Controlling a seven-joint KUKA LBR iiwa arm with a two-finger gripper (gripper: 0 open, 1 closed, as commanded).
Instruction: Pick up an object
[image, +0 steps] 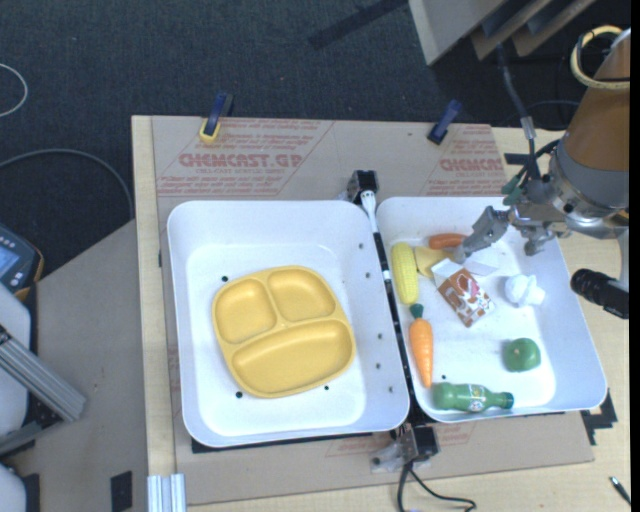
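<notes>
Two white bins sit side by side on the table (150, 300), whose brown board reads "CHEMCAST G.P." twice, in red, at 12 o'clock. The left bin (190, 240) holds one yellow plate (285, 330) with three sections. The right bin (575, 340) holds one corn cob (404, 272), one carrot (422, 347), one green bottle (470, 398) lying flat at 6 o'clock, one green ball (521, 354), one red-and-white packet (466, 297) whose print is too small to read, one white lump (523, 291), a yellow wedge (431, 261) and an orange piece (447, 241). The arm (600, 140) enters from 3 o'clock; its claw (487, 232) hangs at the bin's 12 o'clock, just above the packet, whether spread or pinched is not clear. Two clamps (212, 118) grip the board's far edge.
</notes>
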